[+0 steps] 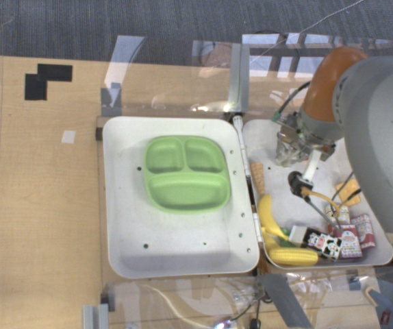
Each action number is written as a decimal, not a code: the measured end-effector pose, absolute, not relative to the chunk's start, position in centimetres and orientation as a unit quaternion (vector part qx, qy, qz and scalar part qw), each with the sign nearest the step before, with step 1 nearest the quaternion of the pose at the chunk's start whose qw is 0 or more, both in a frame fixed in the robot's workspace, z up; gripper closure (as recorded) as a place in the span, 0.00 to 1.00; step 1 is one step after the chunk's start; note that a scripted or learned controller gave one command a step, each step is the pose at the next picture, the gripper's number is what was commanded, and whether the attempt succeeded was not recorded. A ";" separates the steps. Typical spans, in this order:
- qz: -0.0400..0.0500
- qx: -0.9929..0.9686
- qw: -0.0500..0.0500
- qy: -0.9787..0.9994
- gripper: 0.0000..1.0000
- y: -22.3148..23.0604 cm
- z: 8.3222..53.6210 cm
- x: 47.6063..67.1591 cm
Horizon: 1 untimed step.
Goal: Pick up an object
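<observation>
My gripper [287, 155] hangs low over the far part of the right bin [265, 132], above bare white floor. Nothing shows in its grasp. A waffle-patterned cone [257, 176] lies just to its left along the bin's left wall. Nearer the front lie a curved yellow banana [268, 216] and a second yellow fruit [293, 256]. A black-and-white patterned carton [324, 245] and red-and-white cartons [357, 237] sit at the front right. A yellow wedge [350, 192] rests by the right wall, partly under the arm.
The left bin [124, 238] holds a green divided plate [185, 173] in its middle. A metal divider [238, 88] stands between the bins at the back. The grey arm [381, 142] covers the right bin's right side.
</observation>
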<state>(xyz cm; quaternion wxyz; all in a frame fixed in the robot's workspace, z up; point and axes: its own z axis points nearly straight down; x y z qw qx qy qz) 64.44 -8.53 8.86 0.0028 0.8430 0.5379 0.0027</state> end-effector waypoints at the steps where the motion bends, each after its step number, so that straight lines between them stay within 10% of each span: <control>1: 0.001 0.682 0.001 0.731 1.00 -12.4 15.4 66.1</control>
